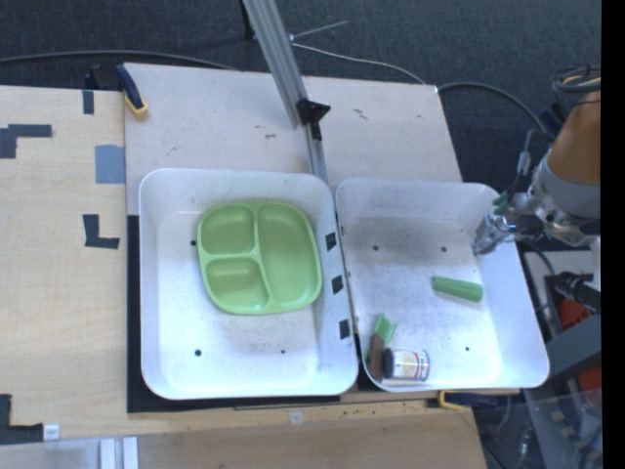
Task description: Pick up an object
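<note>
Your gripper (pixel 491 233) hovers at the right bin's (pixel 508 350) far edge, jaws' state unclear; green stick (pixel 457 288) lies just below.

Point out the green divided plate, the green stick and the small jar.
green divided plate (pixel 260 257): camera view, centre ridge.
green stick (pixel 457 288): camera view, mid-length.
small jar (pixel 408 364): camera view, label side.

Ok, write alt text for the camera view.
A robot gripper hovers at the right bin's right edge, above a green block; a small jar lies near its front. The left bin holds a green divided plate.
</note>
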